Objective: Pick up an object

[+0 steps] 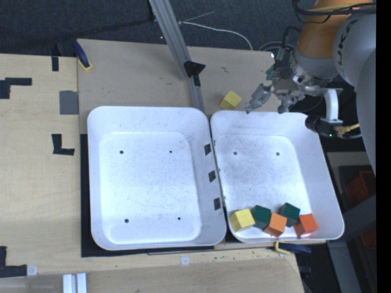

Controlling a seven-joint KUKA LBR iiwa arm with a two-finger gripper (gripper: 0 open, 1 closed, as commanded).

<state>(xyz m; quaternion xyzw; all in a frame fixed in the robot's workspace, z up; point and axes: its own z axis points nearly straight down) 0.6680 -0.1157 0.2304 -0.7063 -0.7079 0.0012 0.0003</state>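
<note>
The left bin (146,176) lies on the bench (36,182) with its floor bare. A grey metal bar (174,35) slants down from the top edge toward the gap between the two bins.

Just beyond the far rim of the right bin (275,163), a yellow block (231,99) rests on the bench, outside both bins. Inside the right bin, five blocks cluster against the near wall: a yellow cube (242,218), a dark green cube (262,213), an orange cube (277,224), a second dark green cube (290,212) and a red-orange cube (306,224). Several of these touch one another.

The gripper (269,101) hangs above the far rim of the right bin, just right of the yellow block on the bench. Its two fingers stand apart, and nothing lies between them.

Step in hand, as a judgement: the approach phase. No object has been secured. The gripper is well apart from the cluster at the near wall, so a pick there calls for travel across the bin, then a descent over one cube. The close packing may leave little finger room; an outer cube, such as the yellow one, looks easier to straddle.

Limits of the view: the gripper's height above the rim cannot be judged. The fingertips are small and blurred. The arm (342,29) is cut off at the right edge. The contact between the cluster and the bin wall is hard to make out.
</note>
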